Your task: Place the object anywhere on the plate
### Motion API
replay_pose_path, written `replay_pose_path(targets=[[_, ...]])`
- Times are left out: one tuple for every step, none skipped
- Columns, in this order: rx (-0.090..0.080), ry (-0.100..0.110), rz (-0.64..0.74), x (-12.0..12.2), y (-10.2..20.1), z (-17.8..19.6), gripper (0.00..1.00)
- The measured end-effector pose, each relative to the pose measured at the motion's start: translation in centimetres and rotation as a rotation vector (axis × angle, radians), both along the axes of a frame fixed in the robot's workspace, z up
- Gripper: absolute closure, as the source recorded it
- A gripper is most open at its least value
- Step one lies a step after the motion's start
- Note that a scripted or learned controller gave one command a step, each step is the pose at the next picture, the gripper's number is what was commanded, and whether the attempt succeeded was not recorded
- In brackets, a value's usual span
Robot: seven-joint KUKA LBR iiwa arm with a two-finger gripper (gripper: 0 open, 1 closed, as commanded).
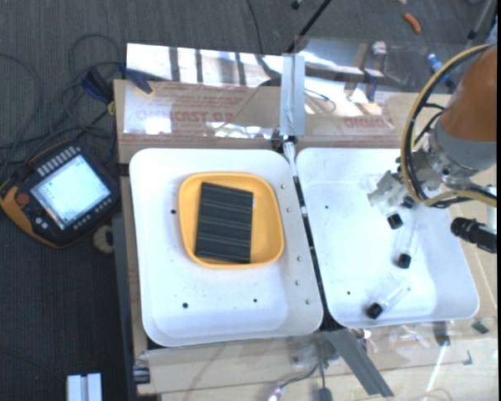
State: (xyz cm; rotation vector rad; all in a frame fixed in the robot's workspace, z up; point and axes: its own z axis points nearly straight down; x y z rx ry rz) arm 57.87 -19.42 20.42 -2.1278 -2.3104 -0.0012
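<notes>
A yellow square plate (270, 232) lies in the left white bin (159, 291). A dark ribbed rectangular object (225, 221) lies flat on the plate's middle, within its rim. My gripper (383, 190) hangs over the upper part of the right bin (342, 249), well to the right of the plate and apart from the dark object. The grey arm with its orange band (476, 90) reaches in from the right edge.
Small clear vials with black caps lie in the right bin: one just below the gripper (394, 220), one lower (403, 251), one near the front wall (385, 299). A cardboard and foil wall (217, 111) stands behind the bins. A teach pendant (63, 195) lies left of the bench.
</notes>
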Motion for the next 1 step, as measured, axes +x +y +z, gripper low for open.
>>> replay_pose_path(targets=[[0.000, 0.000, 0.000, 0.00, -0.01, 0.01, 0.00]])
